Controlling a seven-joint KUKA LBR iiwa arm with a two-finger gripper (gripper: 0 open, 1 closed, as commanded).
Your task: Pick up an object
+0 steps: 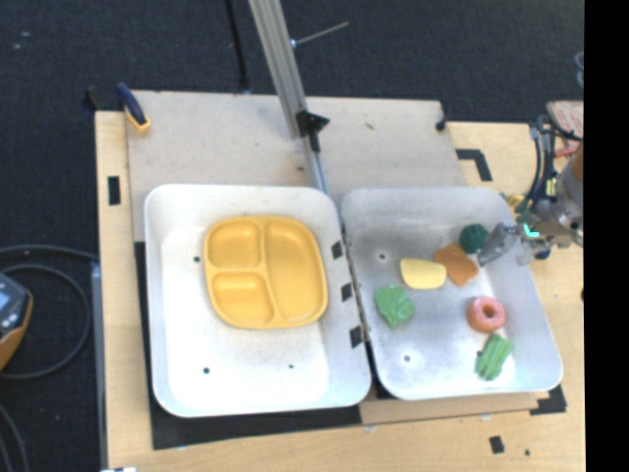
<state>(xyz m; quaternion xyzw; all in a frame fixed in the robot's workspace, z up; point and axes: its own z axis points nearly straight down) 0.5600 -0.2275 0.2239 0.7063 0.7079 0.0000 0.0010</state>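
We cannot tell how our jaws (499, 243) stand; near the green ball (474, 236), they may knock it away.

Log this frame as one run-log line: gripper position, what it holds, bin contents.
gripper: over right bin upper edge, beside dark green piece | grasp: unclear | right bin: six toy items | left bin: yellow divided plate

I'm looking at two white bins (167, 293). Left one carries a yellow divided plate (265, 270). Right one: pale yellow wedge (423, 274), orange-brown piece (457, 263), dark green lump (474, 235), pink ring (486, 314), two leafy green pieces (394, 306).
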